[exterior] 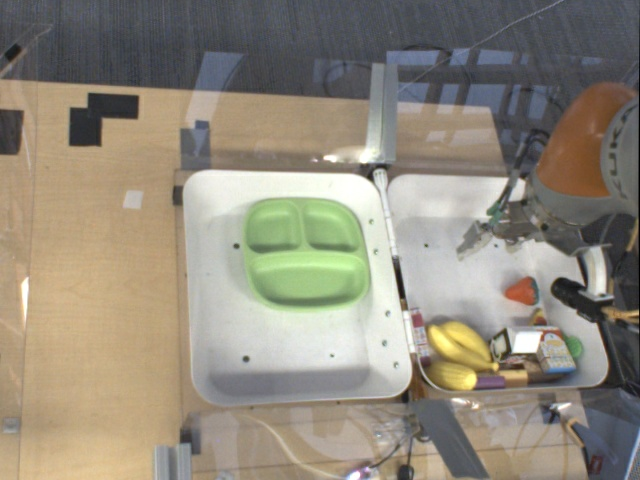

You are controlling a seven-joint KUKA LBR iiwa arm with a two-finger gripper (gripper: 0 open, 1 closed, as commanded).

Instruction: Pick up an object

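While the gripper (478, 236) hovers over bare floor in the upper part of the right bin (440, 208), fingers spread and holding nothing, the candidates lie lower right: an orange piece (521, 291), bananas (455, 345) and a small carton (545, 349). Targeting the isolated orange piece looks best, descending straight with fingers straddling it.

Matt green plastic tray (304, 251) (smooth)
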